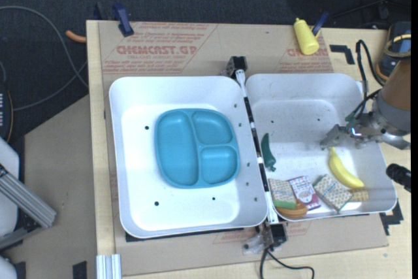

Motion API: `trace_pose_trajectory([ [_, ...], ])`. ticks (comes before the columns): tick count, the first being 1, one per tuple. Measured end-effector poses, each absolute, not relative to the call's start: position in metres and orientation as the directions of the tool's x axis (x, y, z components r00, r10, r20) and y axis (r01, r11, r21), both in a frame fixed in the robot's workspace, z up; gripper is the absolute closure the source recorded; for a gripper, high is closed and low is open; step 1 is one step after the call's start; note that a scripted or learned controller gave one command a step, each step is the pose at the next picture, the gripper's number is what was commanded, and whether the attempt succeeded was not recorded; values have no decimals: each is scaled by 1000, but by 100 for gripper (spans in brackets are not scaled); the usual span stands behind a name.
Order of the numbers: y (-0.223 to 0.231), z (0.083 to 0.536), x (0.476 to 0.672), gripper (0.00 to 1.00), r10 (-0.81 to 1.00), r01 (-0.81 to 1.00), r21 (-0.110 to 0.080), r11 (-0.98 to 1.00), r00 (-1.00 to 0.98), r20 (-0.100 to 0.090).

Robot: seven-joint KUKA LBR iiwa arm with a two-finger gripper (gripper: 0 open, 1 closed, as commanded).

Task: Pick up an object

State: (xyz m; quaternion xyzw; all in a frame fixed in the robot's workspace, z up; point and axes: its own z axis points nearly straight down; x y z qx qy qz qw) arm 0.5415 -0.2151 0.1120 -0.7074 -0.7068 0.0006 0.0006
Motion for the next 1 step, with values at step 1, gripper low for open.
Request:
trace_pose_trajectory([
  [1, -207, 84, 509, 0, 1000, 1000, -2, -1, 1, 1],
])
